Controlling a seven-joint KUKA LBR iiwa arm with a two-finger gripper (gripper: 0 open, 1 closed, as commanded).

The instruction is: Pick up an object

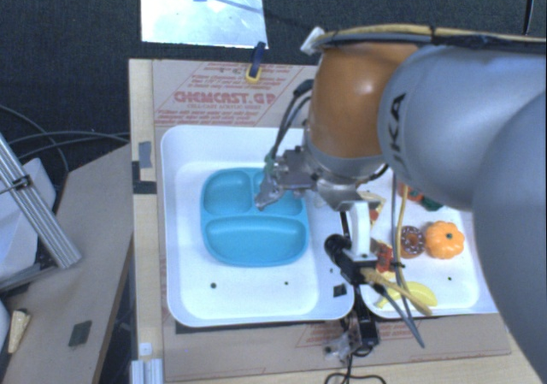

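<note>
A blue divided plate point(248, 237) lies in the left white bin point(184, 297). My gripper point(272, 187) hangs over the plate's upper right compartment, close to or touching its rim. In the right bin point(466, 292) lie a small orange pumpkin point(444, 239), a brown doughnut point(411, 240) and a yellow banana-like piece point(417, 293). A red and orange item point(420, 198) peeks out from under the arm. The big grey arm with its orange band point(350, 100) hides most of the right bin.
Cables and a black fitting point(342, 258) hang from the wrist along the wall between the two bins. A cardboard sheet point(222, 91) lies under the bins. A metal frame point(34, 211) stands at the far left.
</note>
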